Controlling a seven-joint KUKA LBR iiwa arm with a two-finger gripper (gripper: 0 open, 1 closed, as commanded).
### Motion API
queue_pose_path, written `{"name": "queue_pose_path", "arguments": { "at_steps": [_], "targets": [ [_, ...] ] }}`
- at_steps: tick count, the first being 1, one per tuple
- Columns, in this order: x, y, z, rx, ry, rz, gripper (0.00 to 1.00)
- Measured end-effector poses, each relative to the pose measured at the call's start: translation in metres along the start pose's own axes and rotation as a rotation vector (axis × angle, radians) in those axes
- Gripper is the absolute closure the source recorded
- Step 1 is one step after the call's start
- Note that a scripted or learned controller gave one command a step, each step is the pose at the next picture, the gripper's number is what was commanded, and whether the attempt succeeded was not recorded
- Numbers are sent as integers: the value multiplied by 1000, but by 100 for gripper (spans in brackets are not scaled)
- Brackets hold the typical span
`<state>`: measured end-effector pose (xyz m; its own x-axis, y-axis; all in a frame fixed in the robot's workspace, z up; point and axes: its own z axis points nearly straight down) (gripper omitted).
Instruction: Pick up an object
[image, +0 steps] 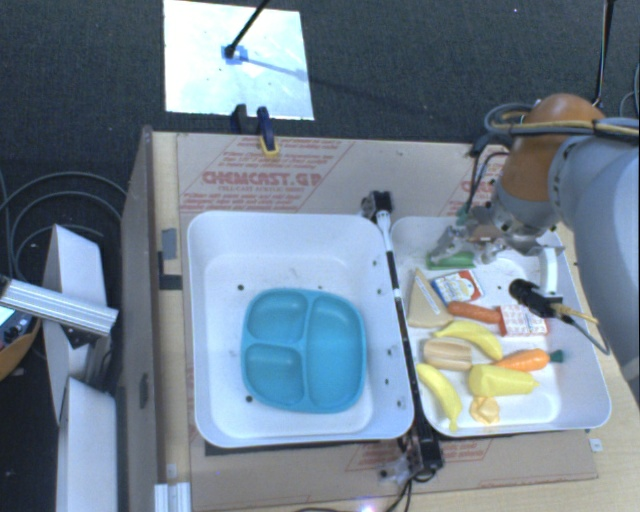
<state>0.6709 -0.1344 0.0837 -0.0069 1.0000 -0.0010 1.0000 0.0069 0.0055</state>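
My gripper (458, 243) hangs low over the far end of the right bin (585, 400), just above a flat green piece (451, 260). The view does not show anything held. Toy foods crowd this bin: a red and white packet (458, 288), a pale wedge (424, 300), an orange sausage (476, 312), a banana (474, 338), a bun (447, 352), a carrot (520, 360), a yellow pepper (500, 380) and a second yellow banana (440, 390).
The left bin (215, 300) holds a blue divided plate (303, 348). A small white and red box (518, 320) and a white strip (548, 268) lie by the right bin's right wall. The arm (590, 180) comes in from the upper right.
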Motion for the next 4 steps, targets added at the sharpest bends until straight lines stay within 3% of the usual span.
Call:
{"name": "queue_pose_path", "arguments": {
  "at_steps": [1, 2, 3, 4],
  "targets": [
    [-2, 1, -17, -6, -1, 0, 100],
    [-2, 1, -16, -6, -2, -1, 0],
    [23, -1, -2, 2, -1, 1, 0],
    [9, -1, -2, 1, -1, 6, 0]
  ]
}}
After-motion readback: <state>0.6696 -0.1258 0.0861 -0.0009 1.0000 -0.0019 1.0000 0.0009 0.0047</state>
